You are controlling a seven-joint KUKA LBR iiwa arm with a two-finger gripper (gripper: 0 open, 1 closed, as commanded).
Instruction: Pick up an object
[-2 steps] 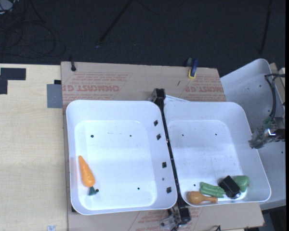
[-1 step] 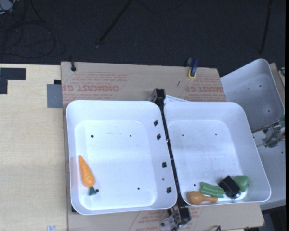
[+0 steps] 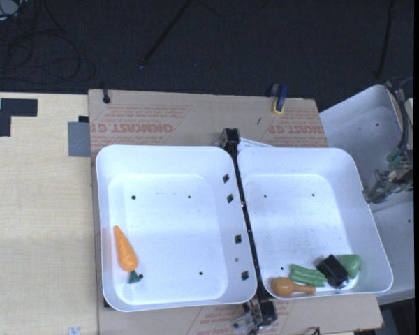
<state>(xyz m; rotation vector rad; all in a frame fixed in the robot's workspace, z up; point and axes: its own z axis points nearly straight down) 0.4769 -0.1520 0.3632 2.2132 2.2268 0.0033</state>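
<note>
Dark floor with loose cables fills the far side of my view, and below it a cardboard sheet (image 3: 195, 121) lies on the pale wooden bench (image 3: 35, 215), carrying the two white bins. Looking into the left bin (image 3: 167, 159), I see an orange toy carrot (image 3: 125, 249) lying close to its left wall, toward the near-left corner, with the small dark green top just beyond its near end. Over in the right bin (image 3: 300, 162), everything is crowded into the near-right corner: a black block (image 3: 333, 270) rests against a green rounded piece (image 3: 350, 262), a green pod-shaped item (image 3: 307, 276) lies just left of the block, and an orange-tan pear-shaped item (image 3: 291, 287) sits along the near wall, touching the pod. At the right edge I can make out something of the gripper (image 3: 394, 176) beyond the right bin's right wall, too blurred for me to tell how it stands or whether it holds anything.
</note>
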